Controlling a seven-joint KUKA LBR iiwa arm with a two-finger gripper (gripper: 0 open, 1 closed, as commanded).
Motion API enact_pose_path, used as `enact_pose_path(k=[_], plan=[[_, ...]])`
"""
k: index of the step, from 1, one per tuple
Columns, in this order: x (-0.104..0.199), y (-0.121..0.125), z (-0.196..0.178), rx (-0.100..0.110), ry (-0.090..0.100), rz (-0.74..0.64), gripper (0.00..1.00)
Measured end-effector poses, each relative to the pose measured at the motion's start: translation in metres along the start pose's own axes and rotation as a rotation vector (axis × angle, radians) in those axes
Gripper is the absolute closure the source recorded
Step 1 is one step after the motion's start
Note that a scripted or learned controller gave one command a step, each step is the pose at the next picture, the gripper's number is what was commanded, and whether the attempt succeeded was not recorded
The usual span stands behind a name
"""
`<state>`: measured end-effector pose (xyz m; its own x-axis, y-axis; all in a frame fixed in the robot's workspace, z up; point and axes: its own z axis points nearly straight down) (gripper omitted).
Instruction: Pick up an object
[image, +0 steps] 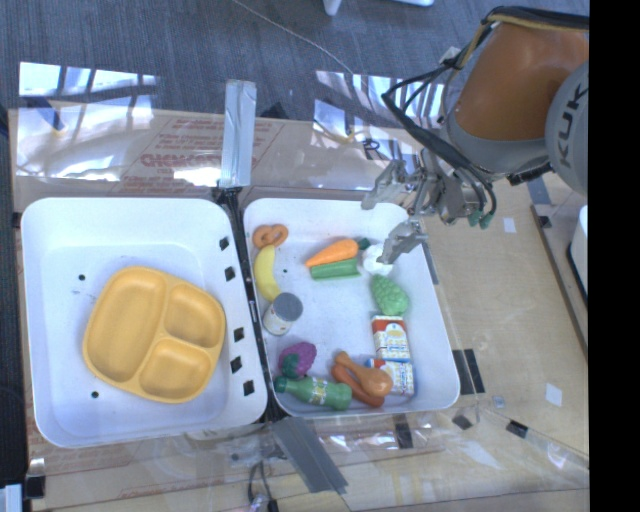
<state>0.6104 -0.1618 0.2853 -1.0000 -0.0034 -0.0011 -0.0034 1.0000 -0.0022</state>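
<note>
- Wrapped over the bench (180, 150): crinkled clear plastic on brown cardboard, glare washing out the print; dark carpet beyond the far edge.
- Cut off at the top right: grey arm (520, 90) with its orange band, cables looping to the wrist.
- Left bin (40, 300): holding a yellow divided tray (152, 332), slightly askew.
- Right bin (435, 330): crowded with toy food.
- Poised over the right bin's far right corner: gripper (400, 225); open or closed, cannot tell through cables and blur.
- Just beside the gripper's tip: a small white piece (376, 262), too indistinct to name, touching the carrot (334, 256).
- Along the divider: banana (265, 273), pretzel (269, 236), grey can (282, 312).
- Near edge: green bottle (314, 391), purple grapes (298, 357), drumstick (362, 378), partly overlapping; carton (393, 350) with unreadable label.
</note>
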Motion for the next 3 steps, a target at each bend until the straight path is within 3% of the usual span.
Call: enact_pose_path(k=[1, 2, 3], plan=[[-0.045, -0.003, 0.170, -0.007, 0.011, -0.227, 0.00], [-0.048, -0.003, 0.191, -0.001, -0.003, -0.225, 0.00], [-0.048, -0.002, 0.190, -0.001, -0.004, -0.226, 0.00]])
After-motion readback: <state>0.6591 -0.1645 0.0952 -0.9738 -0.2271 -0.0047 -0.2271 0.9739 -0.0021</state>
